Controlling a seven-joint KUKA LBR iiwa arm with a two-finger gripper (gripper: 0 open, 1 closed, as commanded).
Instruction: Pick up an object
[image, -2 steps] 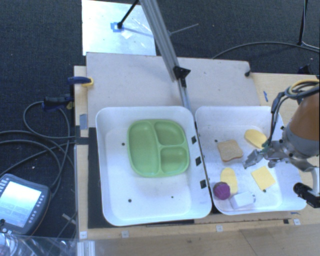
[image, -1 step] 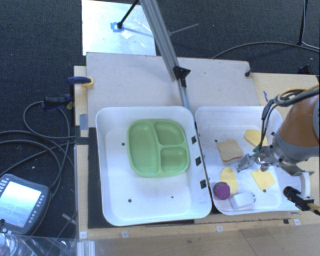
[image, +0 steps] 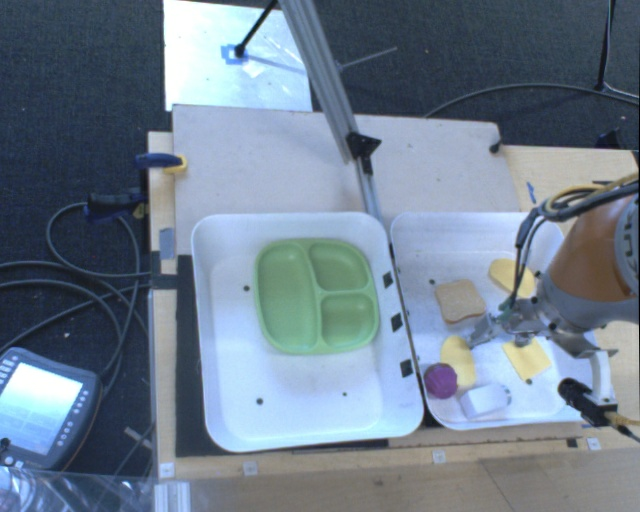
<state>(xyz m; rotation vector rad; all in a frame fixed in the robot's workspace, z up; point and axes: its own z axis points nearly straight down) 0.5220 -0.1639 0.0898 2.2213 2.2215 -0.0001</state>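
The gripper (image: 490, 330) hangs low in the right bin (image: 420, 235) – I cannot tell its state – with the toast piece (image: 460, 300) just at its 11 o'clock, so nothing looks lifted and the pick remains undone.

The grey arm (image: 590, 275), orange-banded above its wrist, reached in over the right bin (image: 440, 232), its gripper (image: 487, 332) low inside that bin.
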